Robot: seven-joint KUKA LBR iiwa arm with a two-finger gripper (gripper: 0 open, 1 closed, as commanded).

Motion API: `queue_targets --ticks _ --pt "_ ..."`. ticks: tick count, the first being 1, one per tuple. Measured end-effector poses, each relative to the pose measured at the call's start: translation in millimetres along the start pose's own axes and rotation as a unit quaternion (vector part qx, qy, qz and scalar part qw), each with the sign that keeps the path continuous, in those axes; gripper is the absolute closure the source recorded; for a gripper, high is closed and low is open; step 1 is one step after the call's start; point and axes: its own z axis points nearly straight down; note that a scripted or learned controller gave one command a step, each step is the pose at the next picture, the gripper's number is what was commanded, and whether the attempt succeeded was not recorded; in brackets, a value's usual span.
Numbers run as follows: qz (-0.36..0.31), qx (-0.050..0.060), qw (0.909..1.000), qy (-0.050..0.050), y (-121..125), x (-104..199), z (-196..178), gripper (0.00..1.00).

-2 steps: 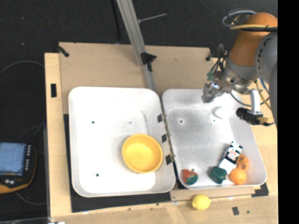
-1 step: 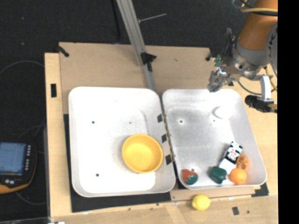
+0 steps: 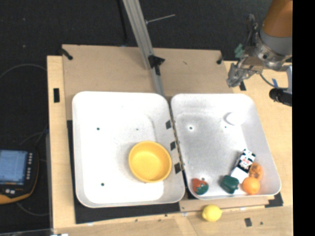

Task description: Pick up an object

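Slanted overhead view of both bins (image 3: 123, 102)

The claw (image 3: 238, 75) hangs over the counter (image 3: 197, 65) just beyond the right bin's (image 3: 211, 132) far right corner. In that bin's near right corner cluster a red piece (image 3: 199, 185), a green block (image 3: 229, 183), two orange fruits (image 3: 251, 185) and a small black-and-white item (image 3: 244, 160), perhaps a carton. A yellow bowl (image 3: 149, 162) sits in the left bin (image 3: 108, 132). A lemon (image 3: 211, 213) lies on the counter's near edge.
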Motion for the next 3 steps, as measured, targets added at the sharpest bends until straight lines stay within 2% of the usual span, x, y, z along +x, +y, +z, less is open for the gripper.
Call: queue_targets --ticks 1,3 --pt "0.0 0.004 1.0 0.0 -19.6 53.6 15.6 1.0" --pt "-0.001 0.004 1.0 0.001 -52.0 140.2 13.2 1.0"
